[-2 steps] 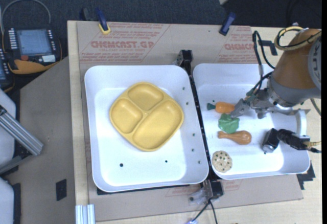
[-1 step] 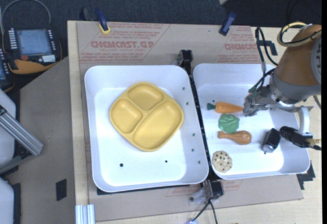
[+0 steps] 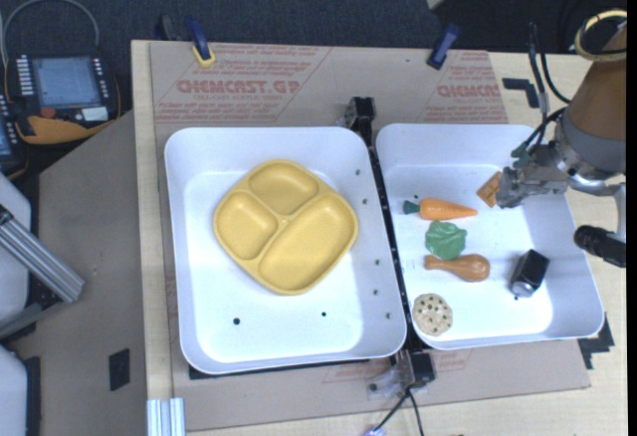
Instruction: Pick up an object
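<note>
The right bin (image 3: pixel 557 320) holds several toy foods. An orange carrot (image 3: pixel 446 210) with a green top lies near its middle, with a green leafy piece (image 3: pixel 445 240) below it, then a brown drumstick (image 3: pixel 460 267). A speckled cookie (image 3: pixel 432 313) sits at the bin's front left and a small black block (image 3: pixel 528 272) lies at the right. A small orange-brown piece (image 3: pixel 488 190) rests by the upper right. My gripper (image 3: pixel 514 187) hangs over the bin's upper right, right beside that orange-brown piece; whether it touches the piece I cannot tell.
The left bin (image 3: pixel 199 325) carries a yellow divided plate (image 3: pixel 286 225). The arm's grey and orange wrist (image 3: pixel 602 115) reaches in from the right over the right bin's far corner. Cables and clamps line the bench's back edge.
</note>
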`<state>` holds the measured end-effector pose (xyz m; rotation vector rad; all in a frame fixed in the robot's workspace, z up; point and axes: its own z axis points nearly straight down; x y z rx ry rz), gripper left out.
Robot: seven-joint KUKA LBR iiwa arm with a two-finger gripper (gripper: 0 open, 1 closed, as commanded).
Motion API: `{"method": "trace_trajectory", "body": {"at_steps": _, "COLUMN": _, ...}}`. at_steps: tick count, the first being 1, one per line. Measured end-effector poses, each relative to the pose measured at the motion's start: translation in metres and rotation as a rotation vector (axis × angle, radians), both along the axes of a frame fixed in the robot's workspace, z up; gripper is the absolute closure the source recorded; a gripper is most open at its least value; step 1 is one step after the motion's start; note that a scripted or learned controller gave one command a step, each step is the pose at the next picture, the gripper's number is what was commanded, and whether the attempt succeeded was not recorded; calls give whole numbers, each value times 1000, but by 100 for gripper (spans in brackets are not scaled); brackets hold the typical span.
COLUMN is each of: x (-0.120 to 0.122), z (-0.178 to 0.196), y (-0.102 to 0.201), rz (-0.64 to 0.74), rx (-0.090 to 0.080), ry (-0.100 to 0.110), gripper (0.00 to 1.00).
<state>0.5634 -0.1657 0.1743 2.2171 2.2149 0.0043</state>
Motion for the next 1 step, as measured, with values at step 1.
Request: {"method": "trace_trajectory", "body": {"at_steps": 1, "x": -2, "z": 56, "y": -10, "rz": 0, "rx": 0, "ry": 1, "gripper": 100}}
